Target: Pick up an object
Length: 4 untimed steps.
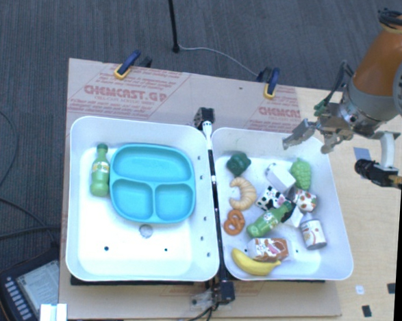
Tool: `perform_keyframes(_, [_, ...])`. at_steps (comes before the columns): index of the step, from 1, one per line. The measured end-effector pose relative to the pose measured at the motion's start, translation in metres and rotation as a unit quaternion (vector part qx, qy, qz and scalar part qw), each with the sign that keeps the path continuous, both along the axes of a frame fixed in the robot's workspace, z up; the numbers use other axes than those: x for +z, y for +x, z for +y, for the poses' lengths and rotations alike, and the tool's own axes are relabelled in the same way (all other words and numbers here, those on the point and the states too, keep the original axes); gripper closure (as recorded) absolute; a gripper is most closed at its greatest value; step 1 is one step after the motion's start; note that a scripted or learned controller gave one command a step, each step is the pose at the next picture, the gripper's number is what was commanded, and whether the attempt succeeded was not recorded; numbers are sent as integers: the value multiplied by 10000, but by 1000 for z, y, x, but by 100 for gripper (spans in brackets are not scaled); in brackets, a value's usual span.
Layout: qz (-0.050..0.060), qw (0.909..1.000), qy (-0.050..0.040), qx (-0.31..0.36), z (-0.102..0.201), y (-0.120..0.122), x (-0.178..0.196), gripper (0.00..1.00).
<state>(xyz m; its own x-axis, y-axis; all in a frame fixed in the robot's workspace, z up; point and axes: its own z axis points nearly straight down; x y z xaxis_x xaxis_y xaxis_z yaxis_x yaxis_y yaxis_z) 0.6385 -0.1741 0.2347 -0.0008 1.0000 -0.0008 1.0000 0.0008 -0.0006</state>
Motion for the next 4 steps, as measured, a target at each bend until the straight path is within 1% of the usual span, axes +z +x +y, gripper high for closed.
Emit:
perform_keyframes(1, [-4, 10000, -1, 0, 20, -9, -137, 0])
perform_keyframes(2, [-43, 10000, -18, -9, 37, -55, -146, 0])
perform_keyframes(3, [-54, 10000, -18, -10, 37, -54, -136, 100])
perform_keyframes(4, [-51, 10000, -17, -9, 37, -54, -136, 0])
